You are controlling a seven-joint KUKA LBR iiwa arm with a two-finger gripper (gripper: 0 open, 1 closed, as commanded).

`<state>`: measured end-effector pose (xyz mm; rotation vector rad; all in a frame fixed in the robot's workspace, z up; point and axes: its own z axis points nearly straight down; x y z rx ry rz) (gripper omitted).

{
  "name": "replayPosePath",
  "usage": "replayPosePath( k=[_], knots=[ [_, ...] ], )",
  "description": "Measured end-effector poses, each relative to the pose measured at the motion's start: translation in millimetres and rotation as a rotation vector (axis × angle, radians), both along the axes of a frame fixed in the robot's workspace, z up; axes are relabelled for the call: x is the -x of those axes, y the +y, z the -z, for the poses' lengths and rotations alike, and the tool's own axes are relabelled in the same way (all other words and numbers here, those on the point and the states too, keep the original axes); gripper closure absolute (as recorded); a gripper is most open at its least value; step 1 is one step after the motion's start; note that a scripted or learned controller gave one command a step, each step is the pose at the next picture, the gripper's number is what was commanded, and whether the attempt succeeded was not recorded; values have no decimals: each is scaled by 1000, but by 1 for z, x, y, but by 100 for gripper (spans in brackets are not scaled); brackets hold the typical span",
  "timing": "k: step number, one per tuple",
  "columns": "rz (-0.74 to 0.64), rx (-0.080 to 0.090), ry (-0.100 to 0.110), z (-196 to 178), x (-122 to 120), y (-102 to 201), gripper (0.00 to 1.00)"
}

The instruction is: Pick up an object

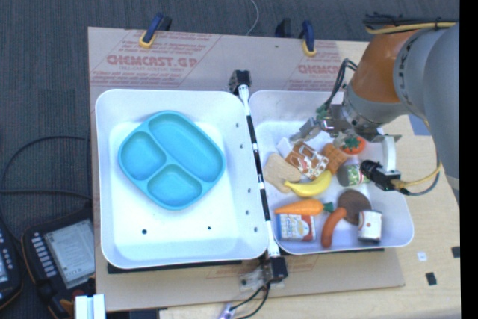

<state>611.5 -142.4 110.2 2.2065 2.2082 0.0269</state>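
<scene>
My gripper (320, 126) hangs low over the upper middle of the right bin (403, 231), just above a patterned snack packet (305, 158). A red tomato (352, 144) sits right beside the gripper's right side. Below lie a slice of toast (278, 171), a yellow banana (308, 187), a small orange piece (334, 158), a grey-green lump (349, 175), a brown rounded piece (353, 201), a sausage (333, 226), an orange carton (295, 224) and a white can (370, 225). I see nothing held in the gripper.
The left bin (112, 235) holds a blue divided plate (172, 158). A ridge (254, 160) separates the two bins. The arm's wrist with its orange band (377, 75) covers the right bin's upper right corner.
</scene>
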Motion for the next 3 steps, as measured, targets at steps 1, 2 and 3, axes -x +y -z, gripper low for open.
replayPosePath(
  k=[1, 2, 3],
  knots=[
    [0, 0, -1, 1, 2, 2, 0],
    [0, 0, -2, 1, 4, 4, 0],
    [0, 0, -4, 1, 6, 6, 0]
  ],
)
